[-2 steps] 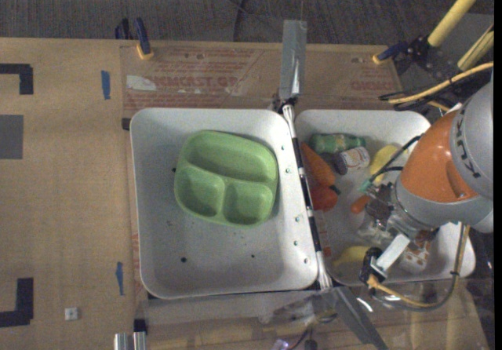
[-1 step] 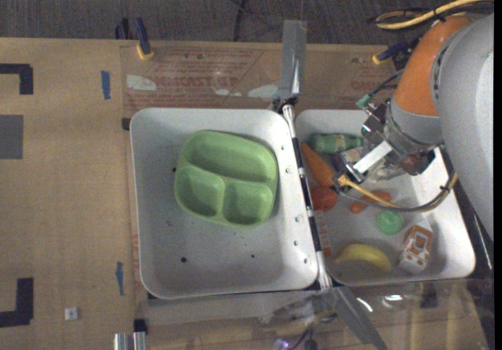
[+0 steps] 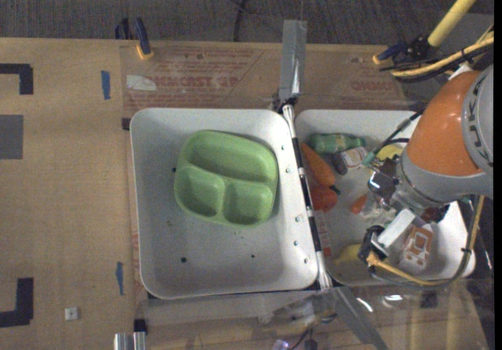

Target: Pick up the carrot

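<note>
Two shallow white bins sit side by side, and the carrot point(image 3: 320, 166) lies in the right bin point(image 3: 343, 224), close along its left wall, on a slant running from eleven o'clock down to five. A green bottle point(image 3: 336, 142) lies just beside the carrot at one o'clock, and a red item point(image 3: 323, 198) sits right at its lower end, at six.

The gripper point(image 3: 383, 187) hangs over the middle of that bin, with the carrot apart from it at about ten o'clock. Whether the gripper is open or closed I cannot tell, since the wrist hides it from above; nothing shows in its grasp.

I judge this to be the approach, with the grasp not yet made. The next move calls for a shift toward ten o'clock, a turn to close across the carrot's slant, then a descent. The near wall and the red item leave little room.
</note>
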`<state>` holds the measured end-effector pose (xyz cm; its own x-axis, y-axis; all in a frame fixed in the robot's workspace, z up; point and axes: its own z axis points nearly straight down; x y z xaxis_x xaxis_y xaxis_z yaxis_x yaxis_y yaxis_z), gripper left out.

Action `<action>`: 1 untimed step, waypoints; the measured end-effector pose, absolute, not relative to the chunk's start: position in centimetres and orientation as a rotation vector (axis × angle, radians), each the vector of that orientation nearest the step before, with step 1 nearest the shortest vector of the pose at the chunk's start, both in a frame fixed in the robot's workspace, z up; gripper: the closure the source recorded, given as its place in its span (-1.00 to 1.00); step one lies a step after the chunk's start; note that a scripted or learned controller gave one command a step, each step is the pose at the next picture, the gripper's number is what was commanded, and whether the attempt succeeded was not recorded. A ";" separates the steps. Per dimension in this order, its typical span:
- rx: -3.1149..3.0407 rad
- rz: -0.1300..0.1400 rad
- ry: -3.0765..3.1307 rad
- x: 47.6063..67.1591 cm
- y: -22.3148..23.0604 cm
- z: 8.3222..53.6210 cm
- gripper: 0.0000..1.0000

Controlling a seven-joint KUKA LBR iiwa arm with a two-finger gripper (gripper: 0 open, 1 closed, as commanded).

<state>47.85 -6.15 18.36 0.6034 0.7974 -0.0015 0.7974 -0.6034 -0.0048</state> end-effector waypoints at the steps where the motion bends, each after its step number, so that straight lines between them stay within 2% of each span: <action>1: -2.810 0.005 -1.397 47.9 -6.2 18.4 -1.00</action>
